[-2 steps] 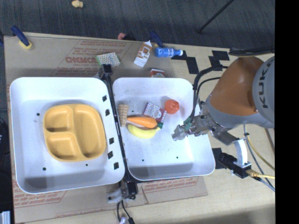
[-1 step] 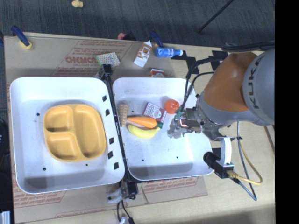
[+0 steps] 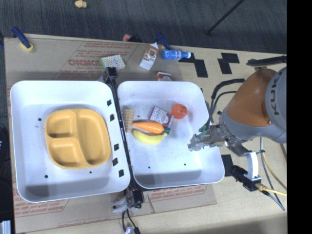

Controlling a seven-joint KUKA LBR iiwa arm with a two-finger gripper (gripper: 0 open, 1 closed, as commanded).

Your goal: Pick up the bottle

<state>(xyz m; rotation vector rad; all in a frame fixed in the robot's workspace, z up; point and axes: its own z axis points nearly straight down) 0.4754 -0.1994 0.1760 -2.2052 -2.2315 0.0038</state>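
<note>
The pincer [image 3: 197, 143] is hovering over the right bin's [image 3: 146, 89] right edge, grip state unclear; the blue bottle [image 3: 173, 55] is lying on the table [image 3: 219, 208] beyond.

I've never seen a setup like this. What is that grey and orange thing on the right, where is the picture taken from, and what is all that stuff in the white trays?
The grey and orange thing is a robot arm; a program steers it. Its pincer sits low at the right side of the right bin, and I see nothing gripped in it. The one camera looks down on the bench at a slant.

The left bin holds a yellow divided plate. The right bin holds toy food: a carrot lying on a banana, an ice cream cone, a small packet and an orange ball. A blue bottle lies outside the bins, on the bench behind them.
</note>
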